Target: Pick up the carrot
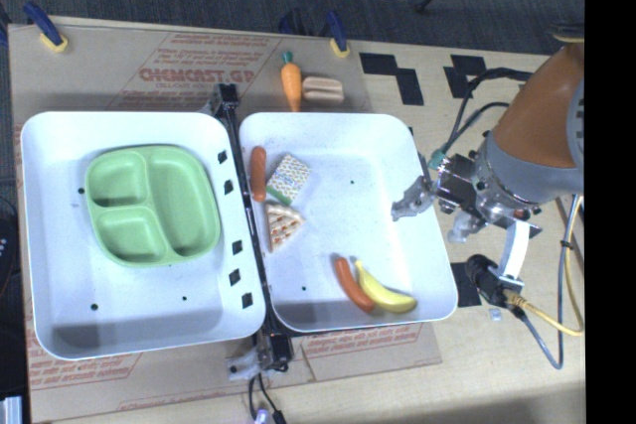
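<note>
The carrot (290,84), orange with a green top, lies on the cardboard just behind the right bin (383,139), outside both bins. My gripper (435,218) hovers at that bin's right rim, far from the carrot, in front of it and to its right. Its two fingers (408,207) stand apart with nothing between them, so it is open.
A small bun (322,90) lies right beside the carrot. The right bin holds a red sausage (258,172), a patterned packet (289,176), a waffle slice (283,227), a banana (385,294) and another sausage (350,281). A green divided plate (152,204) sits in the left bin (50,313).
</note>
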